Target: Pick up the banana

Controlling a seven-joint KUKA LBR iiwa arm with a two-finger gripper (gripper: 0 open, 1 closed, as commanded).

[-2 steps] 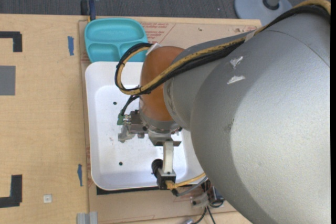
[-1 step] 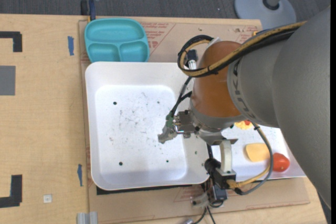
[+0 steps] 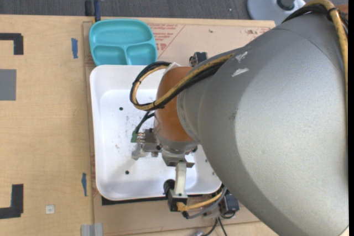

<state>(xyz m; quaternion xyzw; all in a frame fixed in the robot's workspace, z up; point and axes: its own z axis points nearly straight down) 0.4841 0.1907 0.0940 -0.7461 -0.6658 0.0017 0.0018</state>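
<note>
Claw (image 3: 149, 147) hangs low over the white bin (image 3: 98, 119) at frame centre; open or closed, I cannot tell. Arm (image 3: 265, 119) hides much of the bin, so the banana's place is unclear. Closing off-target would likely grab nothing.

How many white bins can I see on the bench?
1. The white bin sits just below the teal tray, at the view's centre-left. The arm covers the right side, so another bin may be hidden there.

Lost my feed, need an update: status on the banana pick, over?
Wrist low over white bin. Banana hold unconfirmed. Arm covers bin's right half.
</note>
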